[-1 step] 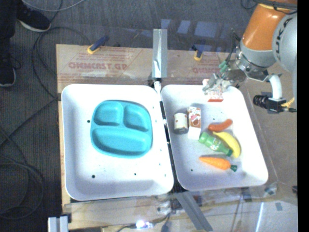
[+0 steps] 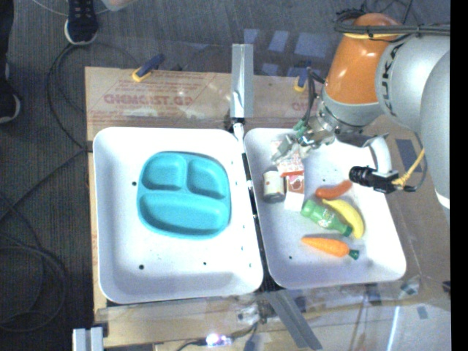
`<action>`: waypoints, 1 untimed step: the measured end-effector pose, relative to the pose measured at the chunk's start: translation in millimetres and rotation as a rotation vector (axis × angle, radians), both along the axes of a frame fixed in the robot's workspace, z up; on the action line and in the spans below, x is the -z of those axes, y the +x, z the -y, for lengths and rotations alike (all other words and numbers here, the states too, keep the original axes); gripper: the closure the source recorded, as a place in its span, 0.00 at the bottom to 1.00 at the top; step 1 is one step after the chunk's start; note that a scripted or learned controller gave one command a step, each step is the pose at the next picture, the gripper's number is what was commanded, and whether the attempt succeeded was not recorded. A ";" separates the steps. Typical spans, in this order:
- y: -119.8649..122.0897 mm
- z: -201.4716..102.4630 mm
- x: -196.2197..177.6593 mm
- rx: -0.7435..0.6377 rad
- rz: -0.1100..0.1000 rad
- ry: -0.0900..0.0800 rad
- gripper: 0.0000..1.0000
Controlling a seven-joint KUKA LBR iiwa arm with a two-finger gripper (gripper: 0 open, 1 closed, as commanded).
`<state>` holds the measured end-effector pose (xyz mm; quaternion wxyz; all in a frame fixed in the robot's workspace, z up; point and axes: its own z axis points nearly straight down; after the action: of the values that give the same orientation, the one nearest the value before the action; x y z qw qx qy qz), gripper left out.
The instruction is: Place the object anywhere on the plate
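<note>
A blue plate [image 2: 184, 194] with three compartments lies in the left bin [image 2: 117, 269]. The right bin [image 2: 380, 265] holds several small objects: a grey can [image 2: 273, 186], a red and white carton [image 2: 294, 179], a green bottle [image 2: 324, 218], a yellow banana [image 2: 349, 216], an orange carrot [image 2: 328, 246] and a red sausage-like piece [image 2: 334, 191]. My gripper [image 2: 292, 146] hangs low over the far left part of the right bin, just above the carton and beside the can. Nothing lies on the plate.
A raised divider [image 2: 251, 203] separates the two bins. A metal post [image 2: 241, 79] stands behind them. The arm's orange band [image 2: 358, 57] and grey body fill the upper right. A black cable plug [image 2: 368, 175] hangs over the right bin.
</note>
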<state>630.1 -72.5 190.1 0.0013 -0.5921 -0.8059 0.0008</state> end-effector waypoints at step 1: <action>-15.9 -53.7 7.2 -0.051 0.000 0.000 1.00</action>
<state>614.3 -18.8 182.8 0.0010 -0.5713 -0.8208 0.0007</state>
